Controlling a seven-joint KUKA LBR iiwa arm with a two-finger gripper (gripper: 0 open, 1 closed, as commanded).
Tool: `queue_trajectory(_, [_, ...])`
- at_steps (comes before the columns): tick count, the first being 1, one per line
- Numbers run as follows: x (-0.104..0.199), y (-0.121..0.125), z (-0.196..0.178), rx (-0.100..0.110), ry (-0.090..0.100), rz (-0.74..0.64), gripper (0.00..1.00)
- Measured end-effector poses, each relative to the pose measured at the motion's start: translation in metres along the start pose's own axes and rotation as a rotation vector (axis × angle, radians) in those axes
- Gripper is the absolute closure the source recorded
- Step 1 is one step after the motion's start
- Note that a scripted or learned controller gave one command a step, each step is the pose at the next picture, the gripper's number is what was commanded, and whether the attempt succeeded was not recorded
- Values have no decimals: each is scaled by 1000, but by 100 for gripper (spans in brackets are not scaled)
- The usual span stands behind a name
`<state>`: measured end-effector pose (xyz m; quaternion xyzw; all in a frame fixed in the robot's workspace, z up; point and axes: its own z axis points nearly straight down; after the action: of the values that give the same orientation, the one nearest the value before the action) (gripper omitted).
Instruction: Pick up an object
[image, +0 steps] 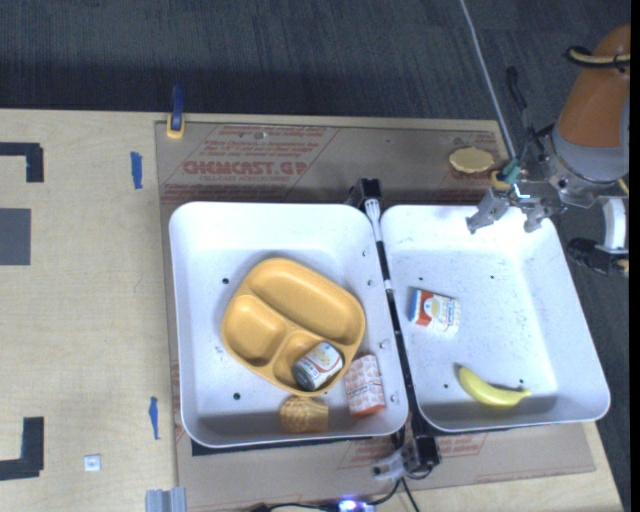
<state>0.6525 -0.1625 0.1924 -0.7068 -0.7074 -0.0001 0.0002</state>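
Grey metal with an orange band marks the arm (592, 130) you see entering at the upper right of the frame, and its two-finger gripper (508, 212) hangs over the far right corner of the right-hand shallow white plastic bin (570, 330). You can make out two fingers splayed apart, one pointing toward lower left and one toward lower right, so the pincer looks wide, with nothing between its fingers.

Look into the right bin and you find two things. A small white carton with a red and blue print (434, 309) lies flat in the left middle of that bin, near the dividing wall. A yellow curved banana (490, 389) lies near the front edge of the same bin, well apart from the gripper.

Turn to the left-hand shallow white plastic bin (200, 250), in the centre of the frame. A yellow plastic divided tray (285, 315) sits tilted in its middle. A small metal can with a printed label (318, 366) lies on its side in the tray's lower right compartment. Just beside the tray, at the bin's lower right, an orange and white packet (365, 385) lies against the wall, and a tan waffle-textured piece (303, 412) rests near the front edge.

Behind the bins, on the brown cardboard sheet (260, 160), a tan round flat disc (472, 160) lies at the upper right, near the gripper.
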Motion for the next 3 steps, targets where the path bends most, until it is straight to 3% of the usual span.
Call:
queue_trajectory(1, [27, 15, 106, -4, -1, -1, 0])
queue_trajectory(2, [32, -81, 102, 1, 0, 1, 0])
queue_trajectory(3, [59, -133, 106, -3, 0, 2, 0])
